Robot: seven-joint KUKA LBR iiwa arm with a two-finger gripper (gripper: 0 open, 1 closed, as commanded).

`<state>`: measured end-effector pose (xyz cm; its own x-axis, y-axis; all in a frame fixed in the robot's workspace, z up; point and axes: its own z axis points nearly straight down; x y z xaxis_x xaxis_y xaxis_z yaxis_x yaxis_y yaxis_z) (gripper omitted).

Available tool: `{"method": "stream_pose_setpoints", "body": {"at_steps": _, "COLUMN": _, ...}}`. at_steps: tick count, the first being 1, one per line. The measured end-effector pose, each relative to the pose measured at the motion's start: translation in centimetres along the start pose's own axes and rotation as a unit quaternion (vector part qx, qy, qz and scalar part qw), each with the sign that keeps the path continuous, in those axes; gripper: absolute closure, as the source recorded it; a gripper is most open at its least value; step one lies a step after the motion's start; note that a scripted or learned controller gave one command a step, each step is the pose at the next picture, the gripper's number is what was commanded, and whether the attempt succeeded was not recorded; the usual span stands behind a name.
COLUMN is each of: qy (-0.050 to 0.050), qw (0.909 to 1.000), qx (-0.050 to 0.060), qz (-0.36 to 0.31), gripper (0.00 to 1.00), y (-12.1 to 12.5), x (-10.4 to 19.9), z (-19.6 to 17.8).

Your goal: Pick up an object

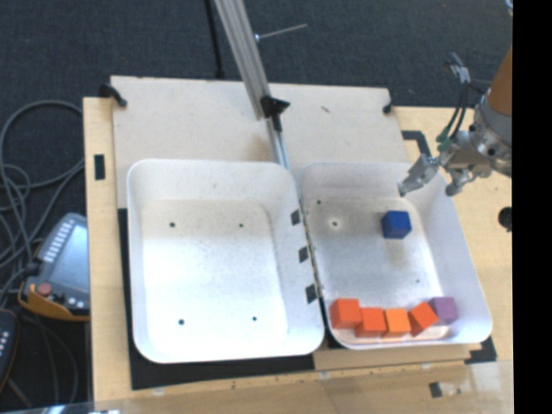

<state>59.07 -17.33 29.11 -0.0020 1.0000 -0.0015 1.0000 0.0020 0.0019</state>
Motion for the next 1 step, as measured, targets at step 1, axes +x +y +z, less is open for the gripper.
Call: {"method": "stream_pose_setpoints", "body": {"at_steps": 1, "qy": 0.001, "qw": 1.0000, "qx": 0.004, "qz": 0.002, "gripper": 0.00, "y": -0.53, "x": -2.10, "z": 13.06}}
